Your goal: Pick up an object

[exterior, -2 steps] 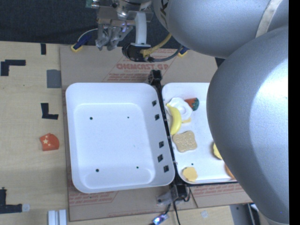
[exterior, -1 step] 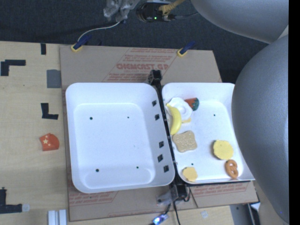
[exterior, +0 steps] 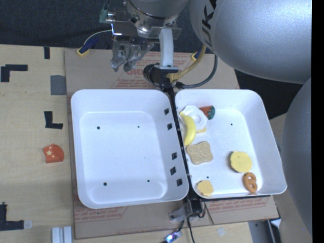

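My gripper (exterior: 126, 59) hangs high above the far edge of the left bin (exterior: 91, 105), near the top of the view, with nothing visible between its fingers. The right bin (exterior: 253, 108) holds the toy foods: a yellow banana (exterior: 189, 129) against the divider, a white piece (exterior: 195, 116) with a red and green item (exterior: 207, 111) behind it, a tan toast slice (exterior: 200, 152), a yellow round piece (exterior: 240, 161), a small yellow disc (exterior: 205, 188) and a brown pretzel (exterior: 249, 181).
A red toy piece (exterior: 53, 153) lies on the bench left of the left bin. The grey arm (exterior: 253, 24) fills the upper right. Black cable (exterior: 167, 77) loops by the bins' far junction. Black marks dot the bench at left.
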